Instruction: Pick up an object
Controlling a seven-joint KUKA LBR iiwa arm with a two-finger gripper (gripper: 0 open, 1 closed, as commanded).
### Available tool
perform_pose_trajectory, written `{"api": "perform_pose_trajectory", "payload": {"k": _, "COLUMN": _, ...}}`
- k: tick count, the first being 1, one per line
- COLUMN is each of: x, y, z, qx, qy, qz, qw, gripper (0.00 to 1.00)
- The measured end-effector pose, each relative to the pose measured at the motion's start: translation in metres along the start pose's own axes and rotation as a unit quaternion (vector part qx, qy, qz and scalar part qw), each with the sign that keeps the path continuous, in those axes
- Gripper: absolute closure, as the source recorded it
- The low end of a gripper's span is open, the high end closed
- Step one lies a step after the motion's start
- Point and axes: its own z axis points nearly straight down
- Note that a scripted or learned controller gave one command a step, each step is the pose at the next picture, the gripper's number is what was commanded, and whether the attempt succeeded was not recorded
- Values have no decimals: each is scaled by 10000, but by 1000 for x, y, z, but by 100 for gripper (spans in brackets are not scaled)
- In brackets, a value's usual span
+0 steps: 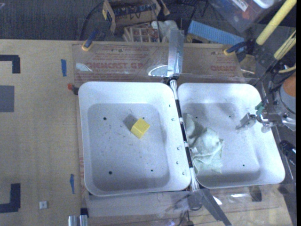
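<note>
Cloth [205, 145], soft and crumpled, lies in the right bin [268, 173], tight against its left wall. You see the tool [248, 121] near that bin's right edge, apart from the cloth, holding nothing; you cannot tell how its tips stand. A small yellow block [140, 127] sits mid left bin [94, 173], bare floor all around it.

A wooden bench [37, 140] fronts dark carpet [42, 11] and clutter.

Open floor surrounds the yellow block [140, 127]; crumpled cloth [204, 145] crowds the divider [182, 131]
</note>
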Motion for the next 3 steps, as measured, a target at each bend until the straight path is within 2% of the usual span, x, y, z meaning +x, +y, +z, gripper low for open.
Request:
{"api": "perform_pose_trajectory", "payload": {"k": 1, "x": 24, "y": -45, "z": -77, "qx": -17, "qy": -13, "qz": 1084, "qw": 9941, "gripper": 0}}
{"api": "perform_pose_trajectory", "payload": {"k": 2, "x": 23, "y": -44, "z": -87, "qx": -32, "qy": -21, "qz": 1092, "qw": 9940, "gripper": 100}}
{"api": "perform_pose_trajectory", "payload": {"k": 3, "x": 76, "y": -44, "z": -201, "qx": -19, "qy": -11, "qz": 279, "qw": 9996, "gripper": 100}}
